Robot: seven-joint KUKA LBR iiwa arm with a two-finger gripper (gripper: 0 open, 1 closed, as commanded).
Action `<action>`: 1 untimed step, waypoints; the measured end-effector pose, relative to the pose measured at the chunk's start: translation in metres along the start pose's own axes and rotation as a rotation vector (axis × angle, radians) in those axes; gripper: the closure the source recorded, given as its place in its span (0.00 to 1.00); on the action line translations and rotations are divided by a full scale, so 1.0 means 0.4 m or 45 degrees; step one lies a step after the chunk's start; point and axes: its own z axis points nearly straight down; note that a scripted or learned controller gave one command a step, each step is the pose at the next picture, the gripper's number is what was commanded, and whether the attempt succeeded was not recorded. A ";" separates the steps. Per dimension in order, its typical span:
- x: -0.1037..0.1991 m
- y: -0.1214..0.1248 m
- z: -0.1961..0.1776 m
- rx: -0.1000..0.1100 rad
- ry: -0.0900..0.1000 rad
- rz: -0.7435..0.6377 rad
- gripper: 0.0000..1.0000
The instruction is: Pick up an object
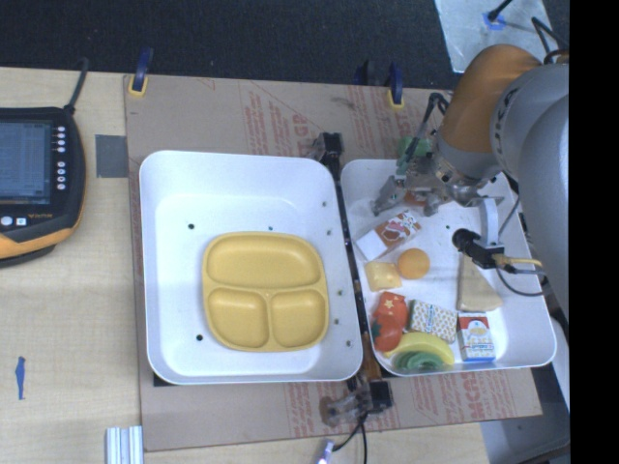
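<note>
While the arm [503, 114] reaches in from the right, we see its claw [414, 189] low over the far end of the right bin [532, 351], just beyond a small red-and-white packet [397, 228]. We cannot tell how far the claw is spread, and we make out nothing held in it. Nearer in that bin lie an orange ball [414, 263], a yellow block [383, 275], a red pepper [388, 318], a banana [424, 346] and a small carton [474, 336]. On our left, the left bin [174, 201] holds a yellow divided tray [264, 290]. A tablet [34, 177] rests on the table [58, 356] at far left.
</note>
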 end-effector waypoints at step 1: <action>0.028 -0.044 0.000 -0.001 -0.002 0.000 0.00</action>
